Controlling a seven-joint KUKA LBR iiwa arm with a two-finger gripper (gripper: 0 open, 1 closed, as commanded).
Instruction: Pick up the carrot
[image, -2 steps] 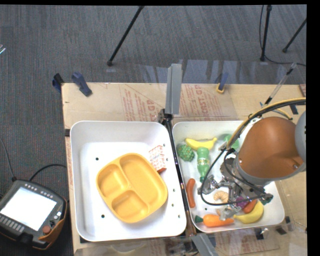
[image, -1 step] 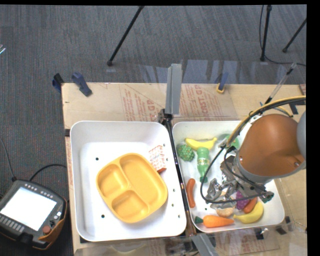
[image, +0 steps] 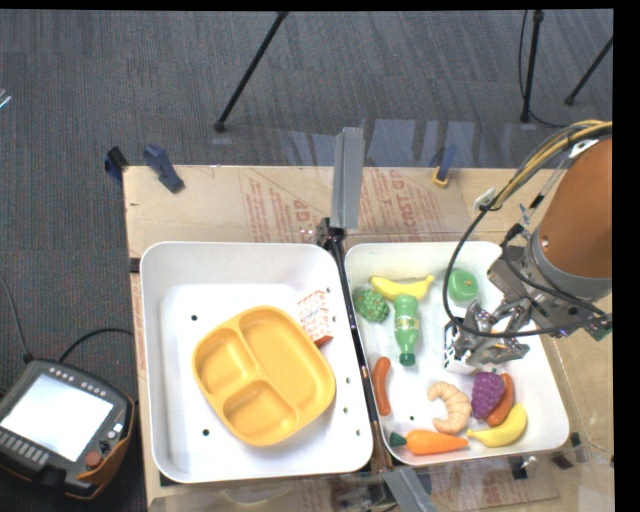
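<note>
The carrot (image: 438, 442) is orange with a green top. It lies flat along the front wall of the right bin (image: 555, 385), its green end pointing left. My gripper (image: 472, 347) hangs over the middle of that bin, behind the carrot and a little to its right. It is well apart from the carrot, with a pale shrimp (image: 450, 405) lying between them. Nothing shows in its grasp.
Purple grapes (image: 487, 392), a red piece (image: 507, 393) and a yellow banana (image: 506, 428) crowd the carrot's right end. A red chili (image: 382, 385), green bottle (image: 405, 331), corn (image: 402, 287) and green fruits lie further back. The left bin holds a yellow divided plate (image: 263, 373).
</note>
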